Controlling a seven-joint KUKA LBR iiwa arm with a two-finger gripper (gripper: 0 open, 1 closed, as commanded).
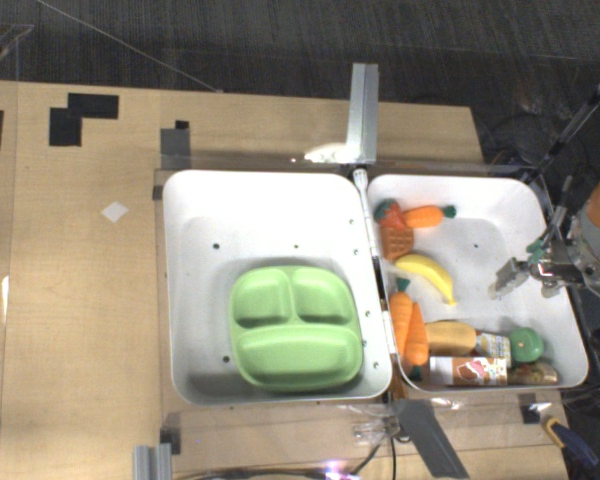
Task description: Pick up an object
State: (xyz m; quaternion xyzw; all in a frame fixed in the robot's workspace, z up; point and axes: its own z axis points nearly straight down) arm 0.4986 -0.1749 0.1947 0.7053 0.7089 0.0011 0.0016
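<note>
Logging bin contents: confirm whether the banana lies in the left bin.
No, the banana lies in the right bin; the left bin holds a green tray.

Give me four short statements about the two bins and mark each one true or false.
1. The green plate lies in the left bin. True.
2. The banana sits on the green plate. False: it lies in the right bin.
3. The pincer holds a carrot. False: it is over bare bin floor, to the right of the banana.
4. A carrot lies along the right bin's left wall. True.
</note>
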